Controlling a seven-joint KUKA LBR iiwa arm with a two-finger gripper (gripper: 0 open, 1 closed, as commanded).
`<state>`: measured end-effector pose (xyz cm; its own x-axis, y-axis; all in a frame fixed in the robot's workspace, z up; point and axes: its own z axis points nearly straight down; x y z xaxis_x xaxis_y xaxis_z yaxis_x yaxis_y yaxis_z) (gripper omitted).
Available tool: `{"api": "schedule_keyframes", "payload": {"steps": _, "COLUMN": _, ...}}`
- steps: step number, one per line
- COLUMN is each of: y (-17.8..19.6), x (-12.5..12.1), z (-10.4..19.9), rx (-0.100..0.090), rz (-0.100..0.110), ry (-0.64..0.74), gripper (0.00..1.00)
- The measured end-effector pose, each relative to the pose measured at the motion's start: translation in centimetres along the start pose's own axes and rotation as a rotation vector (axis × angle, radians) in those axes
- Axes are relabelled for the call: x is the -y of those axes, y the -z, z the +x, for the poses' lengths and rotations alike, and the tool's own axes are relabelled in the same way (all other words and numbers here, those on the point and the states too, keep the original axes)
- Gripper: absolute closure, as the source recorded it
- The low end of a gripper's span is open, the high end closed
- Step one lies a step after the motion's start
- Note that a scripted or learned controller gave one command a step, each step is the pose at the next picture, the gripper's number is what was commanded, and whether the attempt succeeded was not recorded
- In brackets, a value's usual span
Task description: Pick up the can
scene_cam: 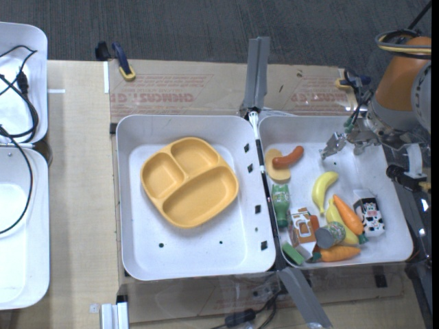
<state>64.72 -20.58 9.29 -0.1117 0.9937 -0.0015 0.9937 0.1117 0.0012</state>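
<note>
Cardboard-topped bench under you carries two white bins [130, 184]. Your gripper [341, 142] hovers over the right bin's far side, fingers spread, holding nothing. Well apart from it, the green can [280, 205] lies by the left wall, below the sausage [289, 156].

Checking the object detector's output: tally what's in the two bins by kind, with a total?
Divided yellow plate: 1
Bananas: 2
Carrots: 2
Sausage: 1
Green bottle: 1
Orange carton: 1
Cow-print carton: 1
Grey can: 1
Round tan piece: 1
Green piece: 1
Total: 12, though the right bin's pile overlaps.
</note>
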Motion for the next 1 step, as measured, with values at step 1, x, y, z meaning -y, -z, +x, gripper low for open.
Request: {"api": "schedule_keyframes", "payload": {"steps": 1, "y": -0.11, "x": -1.17, "z": -0.69, "rx": -0.019, "rz": 0.012, "ry": 0.005, "gripper": 0.0}}
